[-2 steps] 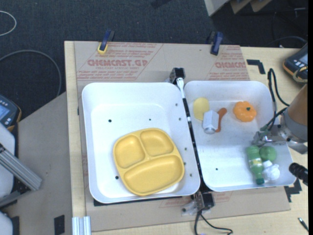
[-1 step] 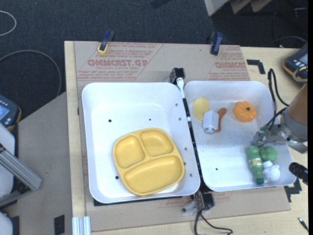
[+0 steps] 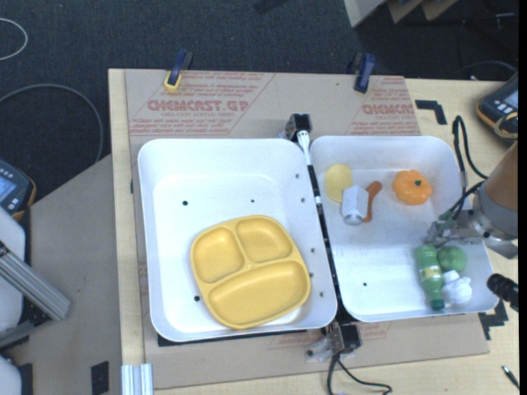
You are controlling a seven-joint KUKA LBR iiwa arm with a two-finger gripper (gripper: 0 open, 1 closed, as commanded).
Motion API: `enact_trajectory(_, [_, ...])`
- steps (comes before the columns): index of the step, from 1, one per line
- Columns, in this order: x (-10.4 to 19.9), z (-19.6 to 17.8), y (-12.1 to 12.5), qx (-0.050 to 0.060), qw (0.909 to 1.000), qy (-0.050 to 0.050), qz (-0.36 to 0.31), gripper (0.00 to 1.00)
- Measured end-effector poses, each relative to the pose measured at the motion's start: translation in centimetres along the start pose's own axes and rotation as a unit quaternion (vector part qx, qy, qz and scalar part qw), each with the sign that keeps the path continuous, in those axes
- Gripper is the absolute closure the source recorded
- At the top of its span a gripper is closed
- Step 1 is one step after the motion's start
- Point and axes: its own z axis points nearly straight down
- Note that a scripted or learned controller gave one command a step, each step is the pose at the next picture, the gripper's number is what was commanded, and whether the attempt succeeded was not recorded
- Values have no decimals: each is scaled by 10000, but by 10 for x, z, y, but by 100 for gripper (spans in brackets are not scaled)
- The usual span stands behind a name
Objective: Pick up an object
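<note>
The right bin [image 3: 387, 141] holds several small items. An orange toy fruit [image 3: 412, 187] lies at its back right. A pale yellow piece [image 3: 338, 181] sits at the back left, beside a grey cylinder [image 3: 354, 205] and an orange spoon [image 3: 373, 197]. A green bottle [image 3: 429, 271], a green round piece [image 3: 452, 258] and a white piece [image 3: 458, 288] are clustered at the front right. My gripper [image 3: 443, 234] comes in from the right and hangs low, just above the back end of the green bottle. I see nothing held in it.
The left bin [image 3: 214, 151] holds a yellow divided plate [image 3: 249, 270] at its front. Black cables run along the right bin's right wall [image 3: 458, 151]. Clamps [image 3: 363, 71] sit on the cardboard behind the bins.
</note>
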Motion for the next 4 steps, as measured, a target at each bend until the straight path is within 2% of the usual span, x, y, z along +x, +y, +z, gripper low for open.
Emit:
enact_trajectory(1, [0, 1, 2, 22, 10000, 5, -2, 100])
enact_trajectory(2, [-1, -7, -7, -89, 10000, -38, 2, 100])
enact_trajectory(3, [0, 2, 2, 26, 10000, 4, -6, 100])
enact_trajectory(4, [0, 0, 0, -2, 10000, -2, -1, 100])
